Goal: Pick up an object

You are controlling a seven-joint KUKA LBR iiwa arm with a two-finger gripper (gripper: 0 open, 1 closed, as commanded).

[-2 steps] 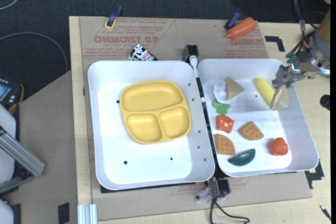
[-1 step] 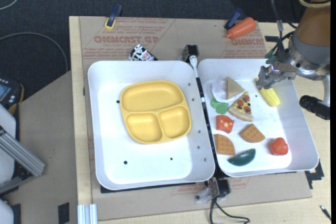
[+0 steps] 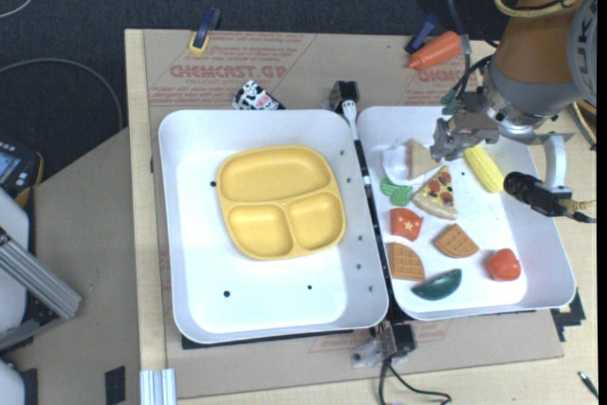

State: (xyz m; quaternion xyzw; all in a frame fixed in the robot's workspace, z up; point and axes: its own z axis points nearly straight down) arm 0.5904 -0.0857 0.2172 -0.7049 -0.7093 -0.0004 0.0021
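The right bin [image 3: 545,247] holds several toy foods: a pizza slice [image 3: 437,193], a yellow corn cob [image 3: 484,168], a white wedge [image 3: 418,156], a green piece [image 3: 398,192], a red cube [image 3: 406,224], a waffle [image 3: 406,262], a brown toast piece [image 3: 456,242], a red tomato [image 3: 504,265] and a dark green piece [image 3: 437,285]. My gripper [image 3: 450,144] hangs over the bin's upper part, between the white wedge and the corn cob, just above the pizza slice. Nothing shows between its fingers.
The left bin [image 3: 190,251] carries a yellow divided plate [image 3: 280,200]. An orange carrot [image 3: 434,52], a black and white toy [image 3: 254,96] and a yellow and blue clamp [image 3: 202,32] lie on the board behind the bins. A black clip [image 3: 343,94] sits where the bins meet.
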